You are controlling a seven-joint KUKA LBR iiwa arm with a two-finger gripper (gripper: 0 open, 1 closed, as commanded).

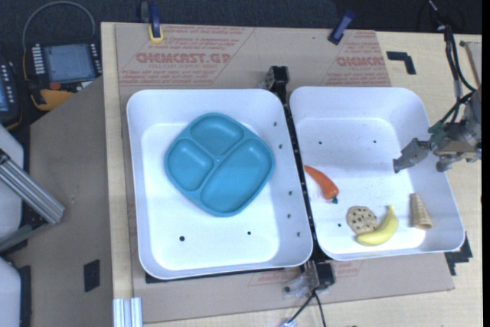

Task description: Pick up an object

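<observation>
Two white bins sat side by side on the surface (pixel 115 165), which was covered with brown cardboard.

The left bin (pixel 145 241) held a blue plate (pixel 220 163) with three parts in it. The plate lay flat in the middle of that bin, a bit toward the far edge.

The right bin (pixel 367 115) held four small things, all near its front edge. An orange toy chili pepper (pixel 322 181) lay close to the left wall of the bin, pointing at a slant. A round brown cookie (pixel 360 219) lay nearer the front. A yellow banana (pixel 380 228) curved just beside the cookie, on its right, and looked like it was touching it. A tan ice cream cone (pixel 419 211) lay near the front right corner, a little apart from the banana.

The gripper (pixel 406 158) was over the right side of the right bin, near its right wall. It was dark grey and pointed toward the left. It hung farther back than the cone and the banana and was not touching any of them. Nothing was between its fingers. It was too small and dark to tell if it was spread wide or squeezed closed.

A blue and yellow clamp (pixel 154 21) gripped the far edge of the surface. A small screen (pixel 68 62) sat off the far left corner.
</observation>
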